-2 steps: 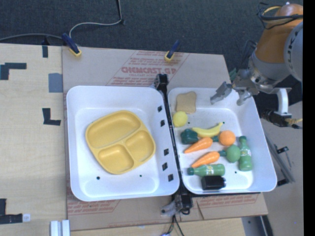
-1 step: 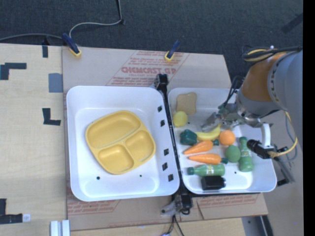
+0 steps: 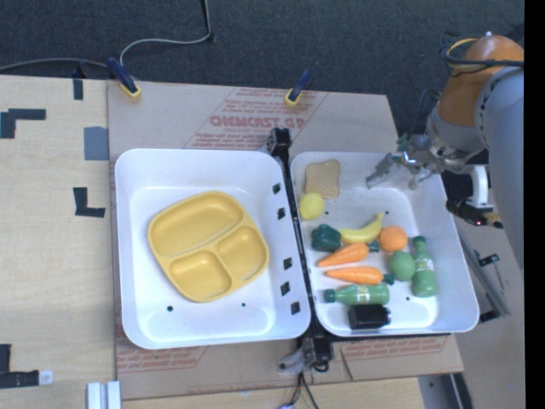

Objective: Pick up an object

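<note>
The gripper [image 3: 385,170] hangs over the far edge of the right bin [image 3: 451,301], fingers spread and nothing between them. Below it the toys crowd together: bread slice [image 3: 323,178] at the back, lemon [image 3: 312,206] just beside it, then the banana [image 3: 364,227], orange [image 3: 392,239], two carrots [image 3: 347,264], bottles [image 3: 358,295] up front. The bread slice lies nearest, well clear of the pile, and looks light and stiff but flat, so a pinch across its narrow sides seems best. The lemon looks smooth and round and could squirt out. The yellow tray [image 3: 209,245] sits alone in the left bin [image 3: 136,228].
</note>
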### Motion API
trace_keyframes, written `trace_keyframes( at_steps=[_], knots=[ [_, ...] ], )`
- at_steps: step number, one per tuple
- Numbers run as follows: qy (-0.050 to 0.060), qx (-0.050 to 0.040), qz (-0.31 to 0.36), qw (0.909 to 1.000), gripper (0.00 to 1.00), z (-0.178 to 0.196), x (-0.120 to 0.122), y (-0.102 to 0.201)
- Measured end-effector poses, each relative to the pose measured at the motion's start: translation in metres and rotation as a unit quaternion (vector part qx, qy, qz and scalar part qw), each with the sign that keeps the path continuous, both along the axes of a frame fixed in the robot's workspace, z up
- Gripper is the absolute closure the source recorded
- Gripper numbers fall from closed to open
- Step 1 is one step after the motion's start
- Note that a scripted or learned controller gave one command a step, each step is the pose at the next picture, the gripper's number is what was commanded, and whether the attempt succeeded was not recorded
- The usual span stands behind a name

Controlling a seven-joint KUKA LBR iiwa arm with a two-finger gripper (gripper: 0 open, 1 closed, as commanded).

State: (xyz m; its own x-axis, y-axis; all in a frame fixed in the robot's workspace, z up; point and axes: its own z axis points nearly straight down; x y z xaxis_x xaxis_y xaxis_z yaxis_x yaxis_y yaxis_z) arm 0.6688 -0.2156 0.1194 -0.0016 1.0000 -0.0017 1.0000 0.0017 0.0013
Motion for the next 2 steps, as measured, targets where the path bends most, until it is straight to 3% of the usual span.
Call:
trace_keyframes(
  at_steps=[1,2],
  knots=[
    [0.000,0.0003,0.000,1.0000,0.00,-0.033,-0.074,0.011],
    [0.000,0.0000,0.000,1.0000,0.00,0.015,0.000,-0.007]
  ],
)
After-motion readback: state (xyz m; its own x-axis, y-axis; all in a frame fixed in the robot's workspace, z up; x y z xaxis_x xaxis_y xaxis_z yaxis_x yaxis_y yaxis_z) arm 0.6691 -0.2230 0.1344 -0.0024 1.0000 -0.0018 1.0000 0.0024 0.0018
